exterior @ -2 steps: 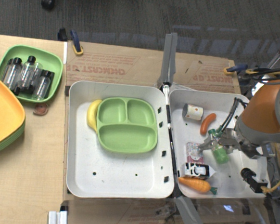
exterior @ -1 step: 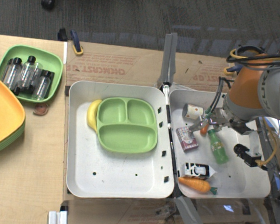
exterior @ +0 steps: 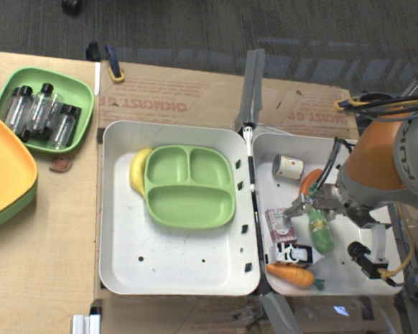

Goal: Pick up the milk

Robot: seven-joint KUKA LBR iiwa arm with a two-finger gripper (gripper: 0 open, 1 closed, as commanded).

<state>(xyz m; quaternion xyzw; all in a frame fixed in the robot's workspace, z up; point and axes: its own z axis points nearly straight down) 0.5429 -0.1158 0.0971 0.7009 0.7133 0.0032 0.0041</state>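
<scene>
The milk carton (exterior: 294, 254) looks light, stiff and slick, best pinched across its flat sides, while the gripper (exterior: 308, 204) hovers nearby, its opening impossible to tell

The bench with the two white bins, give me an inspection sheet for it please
Surface: two shallow white bins, left bin, right bin.
Job's things: small black-and-white milk carton lying in right bin.
Clutter: green divided plate over yellow banana; orange carrot, green bottle, white cup.
Grippers: gripper low over right bin, beside the bottle.
Cables: yellow and black cables above arm.
Surroundings: green tray of vials, orange plates.
</scene>
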